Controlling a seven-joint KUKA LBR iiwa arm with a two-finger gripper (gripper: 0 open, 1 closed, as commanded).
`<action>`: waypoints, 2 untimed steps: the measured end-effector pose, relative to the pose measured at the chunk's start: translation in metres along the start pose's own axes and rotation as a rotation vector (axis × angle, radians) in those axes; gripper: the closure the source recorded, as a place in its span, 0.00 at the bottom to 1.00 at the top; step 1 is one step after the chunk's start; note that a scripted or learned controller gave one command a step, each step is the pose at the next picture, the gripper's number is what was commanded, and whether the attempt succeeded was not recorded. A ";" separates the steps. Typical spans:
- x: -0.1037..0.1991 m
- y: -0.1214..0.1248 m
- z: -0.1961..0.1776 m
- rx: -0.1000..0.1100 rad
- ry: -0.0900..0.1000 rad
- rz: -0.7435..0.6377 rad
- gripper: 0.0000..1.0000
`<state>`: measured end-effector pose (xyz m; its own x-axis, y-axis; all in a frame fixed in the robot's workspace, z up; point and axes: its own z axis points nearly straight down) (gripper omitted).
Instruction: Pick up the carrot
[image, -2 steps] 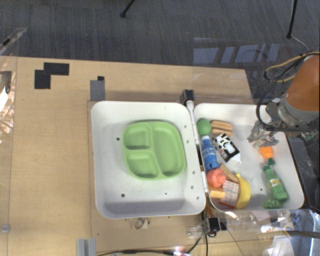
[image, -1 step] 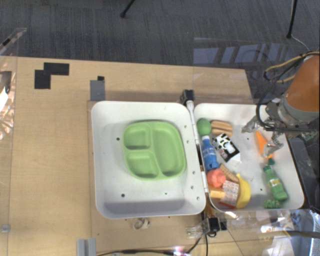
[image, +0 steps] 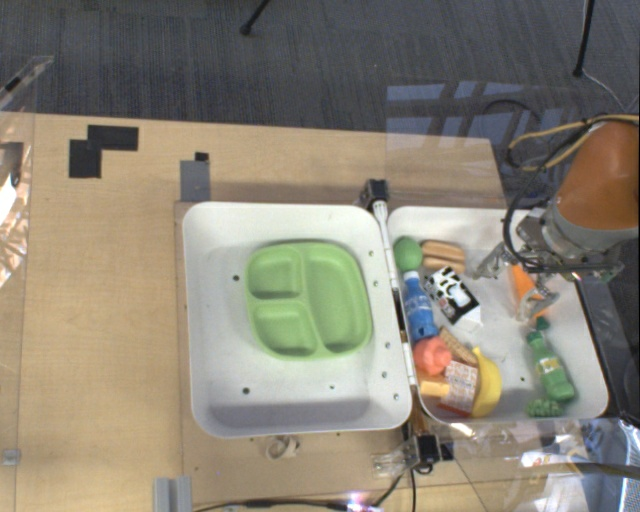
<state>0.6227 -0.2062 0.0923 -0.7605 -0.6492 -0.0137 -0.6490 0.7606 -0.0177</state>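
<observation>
The arm's (image: 600, 190) grey body and orange band crowd the right edge of the frame, cut off there, and they hide the gripper's upper part; the gripper (image: 528, 285) pokes out below, over the right bin's (image: 590, 400) upper right part; the metal fingers are small and blurred, but an orange shape, the carrot (image: 523, 283), sits between them, so the gripper looks closed on the carrot, though whether it is lifted off the floor I cannot tell. Just below it lies a green bottle (image: 547, 366), with a small dark green piece (image: 545, 407) near the bin's lower right corner. Over at the bin's left side things are packed tight: a green ball (image: 407, 253) at the top, a hot dog (image: 443, 251) beside it, a blue bottle (image: 418, 310) along the left wall, a black and white item (image: 453, 295) next to that; lower down a pink-orange lump (image: 431, 354), a banana (image: 489, 385) and a patterned box (image: 461, 381) overlap, hard to separate. The left bin (image: 215, 330) holds a green divided tray (image: 305, 298) in the middle of the frame.
</observation>
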 end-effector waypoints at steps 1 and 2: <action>-0.004 -0.003 -0.015 0.010 -0.010 0.002 1.00; -0.004 -0.002 -0.014 0.008 -0.010 0.002 0.00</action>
<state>0.6265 -0.2052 0.1062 -0.7616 -0.6477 -0.0234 -0.6472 0.7619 -0.0253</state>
